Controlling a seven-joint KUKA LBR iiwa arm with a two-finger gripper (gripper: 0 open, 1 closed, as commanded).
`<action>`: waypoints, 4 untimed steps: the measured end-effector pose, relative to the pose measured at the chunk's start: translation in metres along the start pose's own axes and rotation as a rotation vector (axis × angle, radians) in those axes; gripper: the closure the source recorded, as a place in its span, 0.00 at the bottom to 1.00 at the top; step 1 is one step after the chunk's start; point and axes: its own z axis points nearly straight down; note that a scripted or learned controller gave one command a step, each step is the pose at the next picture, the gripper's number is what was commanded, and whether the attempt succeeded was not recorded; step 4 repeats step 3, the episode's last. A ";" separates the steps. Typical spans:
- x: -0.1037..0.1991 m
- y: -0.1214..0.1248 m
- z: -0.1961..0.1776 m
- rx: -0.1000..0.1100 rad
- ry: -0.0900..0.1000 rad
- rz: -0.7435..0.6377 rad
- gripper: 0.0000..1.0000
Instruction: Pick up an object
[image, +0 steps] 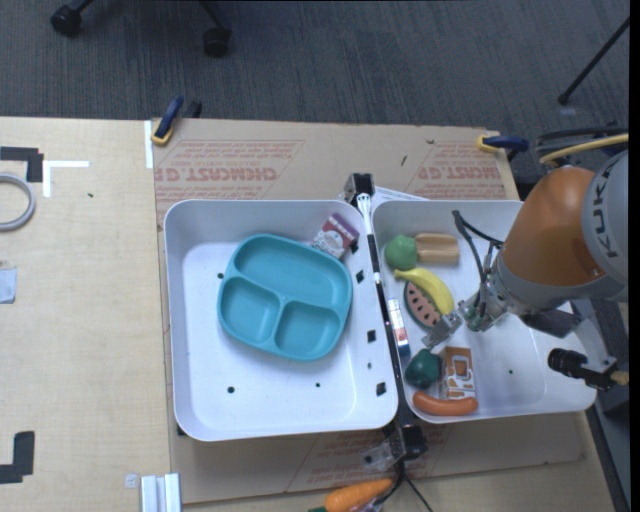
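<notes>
Objects for picking lie mostly in the right bin (560, 400), right of the frame's centre: one yellow banana (428, 289), one green ball (401, 250) just above it, one tan block (437, 249) beside the ball, one watermelon slice (421, 306) under the banana, one dark green vegetable (423, 368), one small orange-and-white box (457, 371) to its right, and one red sausage (444, 404) along the lower rim. That makes seven things there. The left bin (200, 380) holds two: one teal divided plate (286, 296) with three compartments, and one small crumpled packet (334, 237) near the upper right corner of that bin. The tool (462, 318) hangs low over the right bin, just right of the watermelon slice and above the box; whether it is spread or pressed together cannot be told, and nothing is seen between its tips. One orange carrot-like toy (358, 493) lies on the worktop (80, 380) below the bins, at the frame's lower edge.
</notes>
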 end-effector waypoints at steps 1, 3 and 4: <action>0.024 -0.034 0.008 -0.004 -0.004 0.151 0.00; 0.076 -0.007 -0.127 0.004 0.003 0.164 1.00; 0.076 -0.007 -0.127 0.004 0.003 0.164 1.00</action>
